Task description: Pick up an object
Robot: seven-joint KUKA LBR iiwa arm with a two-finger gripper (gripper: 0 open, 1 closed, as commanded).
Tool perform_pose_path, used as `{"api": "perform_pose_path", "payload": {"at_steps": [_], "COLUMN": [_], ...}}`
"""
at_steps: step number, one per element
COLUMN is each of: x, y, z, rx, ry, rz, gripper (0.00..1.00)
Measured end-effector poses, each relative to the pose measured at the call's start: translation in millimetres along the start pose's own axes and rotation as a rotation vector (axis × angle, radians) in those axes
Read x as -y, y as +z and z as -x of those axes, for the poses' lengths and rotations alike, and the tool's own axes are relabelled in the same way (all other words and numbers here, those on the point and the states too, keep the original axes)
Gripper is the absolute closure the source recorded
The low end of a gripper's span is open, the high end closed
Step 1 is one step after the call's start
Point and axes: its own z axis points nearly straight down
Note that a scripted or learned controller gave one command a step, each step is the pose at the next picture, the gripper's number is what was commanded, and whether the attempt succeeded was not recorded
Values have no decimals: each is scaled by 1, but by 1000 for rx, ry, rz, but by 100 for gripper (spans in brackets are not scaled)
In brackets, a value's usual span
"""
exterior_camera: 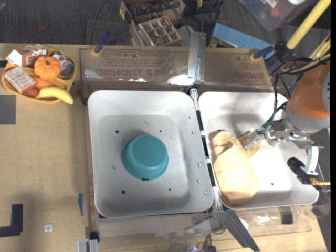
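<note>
Object: a tan, bread-like lump (233,168) lies in the right bin (273,185), pressed toward its left wall and front corner, the only loose item there.
Gripper: the gripper (253,139) sits low at the lump's upper right edge, apparently touching it; whether the fingers are spread or clamped cannot be told, and nothing is seen lifted between them.
Arm: the grey arm with its orange band (311,100) reaches in from the right and bends down over the bin's back half, a posture that suits a grasp attempt at the lump's rim.
Judgement: the pick looks under way but not secured; the lump rests flat on the bin floor.
Left bin: the left bin (105,114) holds one teal bowl (146,156), upside down near its middle, well apart from the gripper.
Bench: a yellow dish (11,83) at the far left corner carries a banana (55,94), a small orange pumpkin (47,67) and packets.
</note>
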Motion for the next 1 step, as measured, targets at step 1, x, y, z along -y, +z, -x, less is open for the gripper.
{"api": "perform_pose_path", "payload": {"at_steps": [1], "x": [-42], "y": [0], "z": [-41], "rx": [-1], "ry": [-233], "rz": [1], "gripper": [0]}}
